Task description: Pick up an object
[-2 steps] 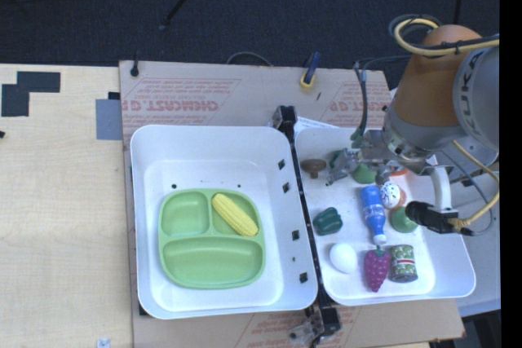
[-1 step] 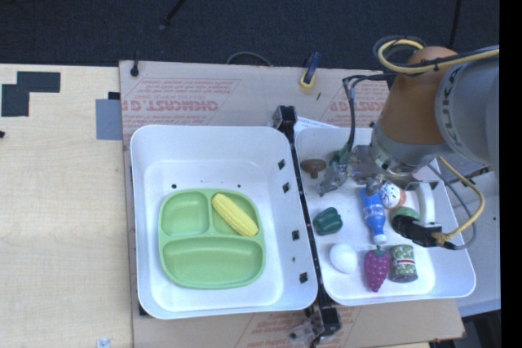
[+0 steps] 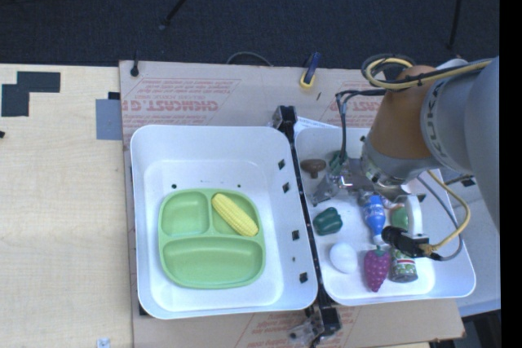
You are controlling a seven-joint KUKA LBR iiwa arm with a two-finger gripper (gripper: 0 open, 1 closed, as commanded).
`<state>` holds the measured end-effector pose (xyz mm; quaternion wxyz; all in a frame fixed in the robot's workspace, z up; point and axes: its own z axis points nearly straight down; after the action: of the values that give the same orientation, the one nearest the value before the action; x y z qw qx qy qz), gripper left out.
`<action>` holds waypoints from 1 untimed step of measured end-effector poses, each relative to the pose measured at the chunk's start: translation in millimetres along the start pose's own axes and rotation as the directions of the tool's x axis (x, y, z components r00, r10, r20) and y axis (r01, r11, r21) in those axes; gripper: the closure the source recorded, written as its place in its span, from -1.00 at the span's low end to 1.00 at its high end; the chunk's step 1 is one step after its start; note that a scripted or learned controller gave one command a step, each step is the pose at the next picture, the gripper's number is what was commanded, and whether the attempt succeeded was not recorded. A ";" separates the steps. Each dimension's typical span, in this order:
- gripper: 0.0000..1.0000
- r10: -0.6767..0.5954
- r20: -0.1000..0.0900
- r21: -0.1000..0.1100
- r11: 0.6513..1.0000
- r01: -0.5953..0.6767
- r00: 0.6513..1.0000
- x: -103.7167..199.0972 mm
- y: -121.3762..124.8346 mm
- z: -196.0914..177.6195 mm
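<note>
The right bin (image 3: 457, 277) holds several small items. Among them are a brown mushroom-like piece (image 3: 312, 167), a green pepper (image 3: 327, 220), a white egg (image 3: 343, 257), a purple grape bunch (image 3: 375, 269), a blue bottle (image 3: 374, 216), a small can (image 3: 404, 270) and a green piece (image 3: 399, 218). My gripper (image 3: 329, 185) is low in this bin's left part, between the brown piece and the green pepper. It is just above the pepper and left of the blue bottle. Nothing can be seen held in it. The arm hides the bin's upper right.
The left bin (image 3: 147, 175) carries a green divided plate (image 3: 210, 257) with a yellow corn cob (image 3: 236, 214) in its upper right compartment. A black divider (image 3: 298, 208) runs between the bins. Cables (image 3: 444, 224) loop from the wrist over the right bin.
</note>
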<state>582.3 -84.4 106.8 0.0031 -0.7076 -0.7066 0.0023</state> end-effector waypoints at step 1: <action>-1.00 0.002 0.000 -0.001 1.000 -0.002 1.000 1.3 -0.8 21.0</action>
<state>581.3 -83.1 85.8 0.0028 -0.7083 -0.7059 0.0019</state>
